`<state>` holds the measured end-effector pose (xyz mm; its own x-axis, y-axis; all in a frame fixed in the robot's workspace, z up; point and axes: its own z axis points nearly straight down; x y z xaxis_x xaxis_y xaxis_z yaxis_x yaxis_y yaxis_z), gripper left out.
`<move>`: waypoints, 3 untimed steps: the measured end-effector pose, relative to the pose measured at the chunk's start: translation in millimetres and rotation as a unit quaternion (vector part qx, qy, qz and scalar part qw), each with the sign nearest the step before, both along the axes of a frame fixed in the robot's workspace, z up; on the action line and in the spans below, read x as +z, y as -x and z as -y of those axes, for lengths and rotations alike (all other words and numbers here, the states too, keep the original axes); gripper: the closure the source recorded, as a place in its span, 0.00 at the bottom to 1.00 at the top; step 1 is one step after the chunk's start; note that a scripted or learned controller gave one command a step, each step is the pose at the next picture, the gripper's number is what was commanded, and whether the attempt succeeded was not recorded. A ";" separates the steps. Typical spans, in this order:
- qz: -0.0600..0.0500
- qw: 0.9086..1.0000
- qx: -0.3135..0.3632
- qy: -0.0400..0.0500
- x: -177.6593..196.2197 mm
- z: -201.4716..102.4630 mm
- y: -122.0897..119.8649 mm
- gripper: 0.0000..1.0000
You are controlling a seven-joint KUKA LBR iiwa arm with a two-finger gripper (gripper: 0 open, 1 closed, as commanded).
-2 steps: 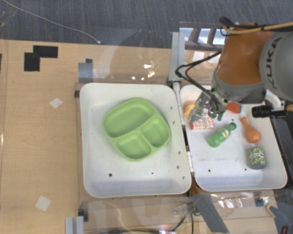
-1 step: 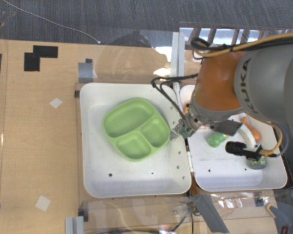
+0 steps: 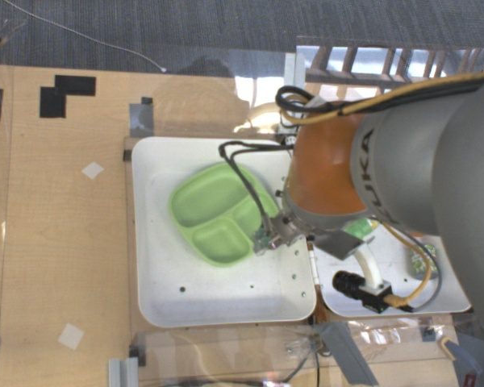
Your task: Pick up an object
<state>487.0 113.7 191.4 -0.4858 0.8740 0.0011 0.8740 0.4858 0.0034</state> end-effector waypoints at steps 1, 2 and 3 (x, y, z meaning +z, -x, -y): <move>-0.002 0.952 -0.305 0.001 -25.8 -76.8 -0.6 1.00; -0.002 0.872 -0.489 0.000 -1.9 -92.6 0.3 1.00; -0.002 0.733 -0.680 -0.001 19.9 -122.1 -2.7 1.00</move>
